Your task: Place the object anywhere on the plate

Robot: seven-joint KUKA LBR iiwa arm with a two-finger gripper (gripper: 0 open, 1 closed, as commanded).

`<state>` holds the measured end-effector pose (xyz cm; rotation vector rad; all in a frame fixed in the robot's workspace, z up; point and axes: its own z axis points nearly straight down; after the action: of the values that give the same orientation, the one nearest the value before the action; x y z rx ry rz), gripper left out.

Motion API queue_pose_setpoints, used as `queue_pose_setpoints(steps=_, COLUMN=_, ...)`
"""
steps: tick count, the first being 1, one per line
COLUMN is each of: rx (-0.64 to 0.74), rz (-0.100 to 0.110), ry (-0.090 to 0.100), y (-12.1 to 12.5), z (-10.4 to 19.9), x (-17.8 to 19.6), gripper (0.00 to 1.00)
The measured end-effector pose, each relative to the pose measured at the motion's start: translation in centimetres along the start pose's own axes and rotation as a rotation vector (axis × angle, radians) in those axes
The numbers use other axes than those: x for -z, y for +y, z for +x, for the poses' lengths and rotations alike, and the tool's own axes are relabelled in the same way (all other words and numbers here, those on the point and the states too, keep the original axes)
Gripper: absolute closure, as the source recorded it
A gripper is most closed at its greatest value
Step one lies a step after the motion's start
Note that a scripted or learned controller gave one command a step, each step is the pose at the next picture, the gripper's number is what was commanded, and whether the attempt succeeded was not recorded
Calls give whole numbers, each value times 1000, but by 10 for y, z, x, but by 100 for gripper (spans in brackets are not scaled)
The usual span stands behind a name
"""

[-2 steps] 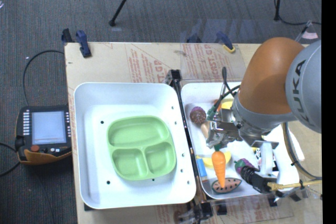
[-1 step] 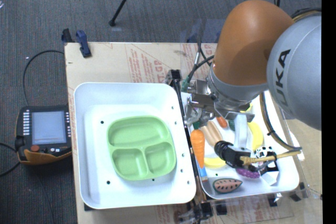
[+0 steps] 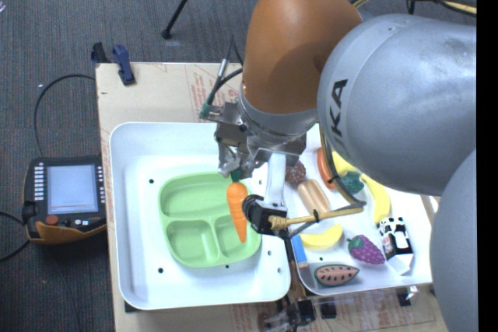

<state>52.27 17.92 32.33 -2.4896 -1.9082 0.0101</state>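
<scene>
My end effector (image 3: 232, 167) grips the carrot (image 3: 237, 212) by its top, upright over the right side of the plate (image 3: 183, 202). Pickup looks done; lowering and release are left.

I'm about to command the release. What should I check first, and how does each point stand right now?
1. Grasp: ok. The carrot hangs upright with its green top between the fingers of the pincer.
2. Carrot over the green plate: ok, in line with its right-hand compartments.
3. Carrot tip touching the plate: cannot tell from this slant.
4. Plate seated in the left bin: ok, it lies flat.
5. Landing area free: ok where visible; the carrot and arm hide part of the plate's right side.
6. Toy foods lie in the right bin, clear of the plate: ok.
</scene>
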Motion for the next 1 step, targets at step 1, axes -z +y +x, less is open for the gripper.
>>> queue_pose_setpoints(steps=1, rx=0, rz=-1, ry=-2, y=1, z=-2, x=1, gripper=0)
